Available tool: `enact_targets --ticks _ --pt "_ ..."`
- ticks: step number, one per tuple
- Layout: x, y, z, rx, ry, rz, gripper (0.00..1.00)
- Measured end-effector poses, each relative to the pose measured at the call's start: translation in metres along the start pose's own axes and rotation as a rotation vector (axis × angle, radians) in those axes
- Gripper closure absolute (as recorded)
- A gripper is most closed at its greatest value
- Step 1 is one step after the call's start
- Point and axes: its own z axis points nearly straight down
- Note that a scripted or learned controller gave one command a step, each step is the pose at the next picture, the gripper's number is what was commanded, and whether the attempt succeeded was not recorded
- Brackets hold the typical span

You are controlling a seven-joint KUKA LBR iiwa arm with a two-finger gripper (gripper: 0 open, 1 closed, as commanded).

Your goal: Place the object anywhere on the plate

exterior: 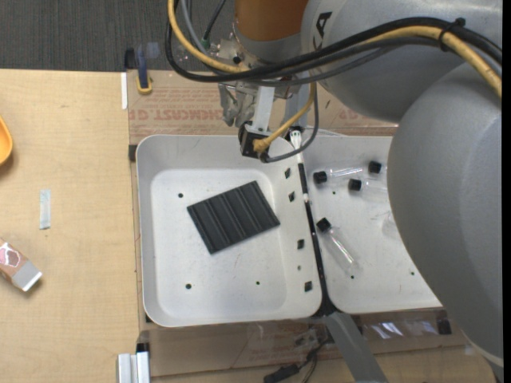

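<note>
A black ribbed plate [233,216] lies flat and slightly turned in the middle of the left bin [160,294]. In the right bin [399,286] lie two clear tubes with black caps, one near the back [345,171] and one by the dividing wall [337,243], plus a small black piece [354,185]. My gripper [257,120] hangs over the back rim of the left bin, above and behind the plate. The wrist hardware hides its tip, and I see nothing held in it.
The arm's large grey body covers the right side of the right bin. On the wooden bench to the left lie a small grey strip [45,210], a red and white item [17,266] and an orange object [3,144] at the edge.
</note>
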Motion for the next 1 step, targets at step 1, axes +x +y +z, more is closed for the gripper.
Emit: enact_targets --ticks 1 --pt "0.0308 0.0103 0.0246 -0.003 0.001 -0.441 1.0"
